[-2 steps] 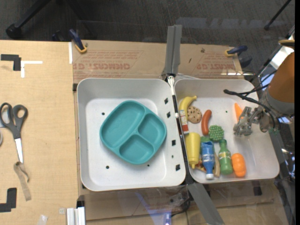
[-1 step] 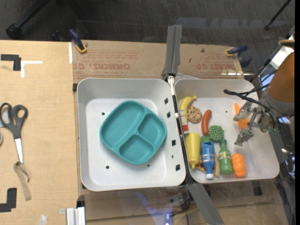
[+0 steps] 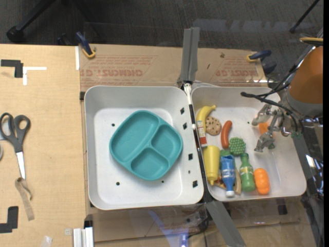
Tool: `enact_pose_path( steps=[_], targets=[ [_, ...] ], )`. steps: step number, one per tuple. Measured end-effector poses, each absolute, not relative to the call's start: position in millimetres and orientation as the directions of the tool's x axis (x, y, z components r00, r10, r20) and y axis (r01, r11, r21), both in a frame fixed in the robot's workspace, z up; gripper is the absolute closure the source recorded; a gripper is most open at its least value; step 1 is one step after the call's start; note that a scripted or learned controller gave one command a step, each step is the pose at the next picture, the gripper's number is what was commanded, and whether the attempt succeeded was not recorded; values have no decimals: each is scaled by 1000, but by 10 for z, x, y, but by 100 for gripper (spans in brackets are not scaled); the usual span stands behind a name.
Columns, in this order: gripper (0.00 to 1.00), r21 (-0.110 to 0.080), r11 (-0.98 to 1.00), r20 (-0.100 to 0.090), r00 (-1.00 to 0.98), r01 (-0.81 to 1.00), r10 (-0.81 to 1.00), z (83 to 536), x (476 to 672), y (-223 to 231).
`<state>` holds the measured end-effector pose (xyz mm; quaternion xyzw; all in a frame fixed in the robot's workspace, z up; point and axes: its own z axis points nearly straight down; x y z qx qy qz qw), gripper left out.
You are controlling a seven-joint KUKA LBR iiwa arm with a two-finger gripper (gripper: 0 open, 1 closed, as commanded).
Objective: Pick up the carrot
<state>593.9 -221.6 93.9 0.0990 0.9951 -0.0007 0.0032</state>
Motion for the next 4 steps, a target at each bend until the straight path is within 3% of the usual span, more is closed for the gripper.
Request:
enact_pose_path(
  steps=[1, 2, 3, 4],
  targets=[
    [100, -2, 981, -13, -981, 195, 195, 1049, 5957, -2216],
    [100, 0, 982, -3, -982, 189, 189, 1254, 5649, -2221],
    [0, 0, 982, -4, -982, 189, 189, 1253, 5650, -2219],
    [0, 0, 985, -7, -985, 172, 172, 938, 6120, -2211]
  ],
)
